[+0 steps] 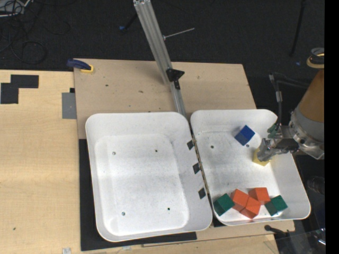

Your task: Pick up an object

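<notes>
Nearest you, along the front edge of the right bin, sits a tight cluster of blocks: a green block at the left end, an orange block touching it, a second orange block just behind and right, a third orange block tucked in front of those two, and another green block closing the right end. The left bin lies beside it, the two rims meeting along a seam marked by small black clips. Further back in the right bin, you have the gripper low over the right side of the floor, the arm entering from the right with its orange band above the wrist. A yellow block sits directly under the fingertips, touching or nearly so; you cannot tell from this angle whether the fingers are apart or closed on it. Just behind and left of the gripper, a blue block rests alone, near but apart from the yellow one. Beyond the bins, a slanted aluminium rail rises from the wooden bench, and a small blue-and-yellow clamp lies at the bench's far left corner.
</notes>
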{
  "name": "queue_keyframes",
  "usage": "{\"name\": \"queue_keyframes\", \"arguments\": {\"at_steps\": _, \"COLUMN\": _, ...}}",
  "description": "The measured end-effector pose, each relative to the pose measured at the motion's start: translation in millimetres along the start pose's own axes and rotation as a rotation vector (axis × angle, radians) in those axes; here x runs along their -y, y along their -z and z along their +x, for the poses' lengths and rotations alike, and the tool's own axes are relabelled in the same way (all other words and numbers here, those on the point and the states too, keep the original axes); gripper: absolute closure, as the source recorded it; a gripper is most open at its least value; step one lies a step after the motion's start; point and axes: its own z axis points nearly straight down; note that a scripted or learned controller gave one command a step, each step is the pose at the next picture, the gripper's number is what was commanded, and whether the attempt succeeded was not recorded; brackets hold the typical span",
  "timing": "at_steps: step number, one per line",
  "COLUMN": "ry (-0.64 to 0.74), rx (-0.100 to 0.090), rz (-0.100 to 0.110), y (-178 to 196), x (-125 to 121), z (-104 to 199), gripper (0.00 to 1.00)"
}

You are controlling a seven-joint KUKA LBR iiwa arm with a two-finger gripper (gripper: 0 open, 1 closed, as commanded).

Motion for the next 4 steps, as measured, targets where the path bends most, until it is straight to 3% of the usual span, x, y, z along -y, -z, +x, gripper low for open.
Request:
{"name": "queue_keyframes", "arguments": {"at_steps": 2, "ry": -0.001, "rx": 0.0, "rz": 0.001, "y": -25.4, "x": 9.4, "z": 100.5, "gripper": 1.0}}
{"name": "queue_keyframes", "arguments": {"at_steps": 4, "ry": 0.0, "rx": 0.002, "rz": 0.0, "y": -13.7, "x": 2.8, "z": 215.0, "gripper": 1.0}}
